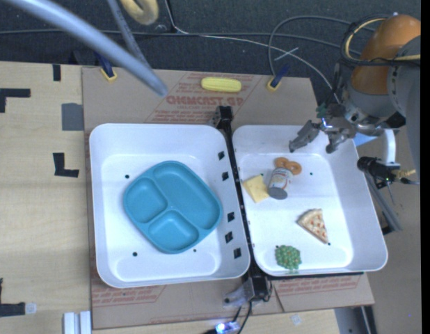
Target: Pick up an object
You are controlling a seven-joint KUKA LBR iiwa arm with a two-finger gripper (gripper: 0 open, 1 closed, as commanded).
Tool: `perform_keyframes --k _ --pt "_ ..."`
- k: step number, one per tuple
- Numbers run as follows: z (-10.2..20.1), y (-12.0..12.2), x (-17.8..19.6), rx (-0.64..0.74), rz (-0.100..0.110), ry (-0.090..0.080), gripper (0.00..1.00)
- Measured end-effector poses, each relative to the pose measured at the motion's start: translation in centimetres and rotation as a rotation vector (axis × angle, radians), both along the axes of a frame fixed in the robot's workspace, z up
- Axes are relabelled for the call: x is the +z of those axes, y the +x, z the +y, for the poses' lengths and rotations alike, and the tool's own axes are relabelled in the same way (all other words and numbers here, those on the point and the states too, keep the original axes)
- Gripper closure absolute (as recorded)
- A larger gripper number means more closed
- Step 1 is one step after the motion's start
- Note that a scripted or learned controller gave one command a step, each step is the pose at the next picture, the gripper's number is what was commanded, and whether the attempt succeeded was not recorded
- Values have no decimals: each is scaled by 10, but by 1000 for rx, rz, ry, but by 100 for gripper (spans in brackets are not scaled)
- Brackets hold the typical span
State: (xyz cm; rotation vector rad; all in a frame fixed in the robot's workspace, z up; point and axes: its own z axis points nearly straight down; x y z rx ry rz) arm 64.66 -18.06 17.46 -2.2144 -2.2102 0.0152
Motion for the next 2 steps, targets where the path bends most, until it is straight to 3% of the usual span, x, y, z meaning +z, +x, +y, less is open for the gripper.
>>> perform_keyframes --k 1,2 --pt "0 4 10 3 -15 -3 0" --pt "9 1 -51 4 -9 -2 0"
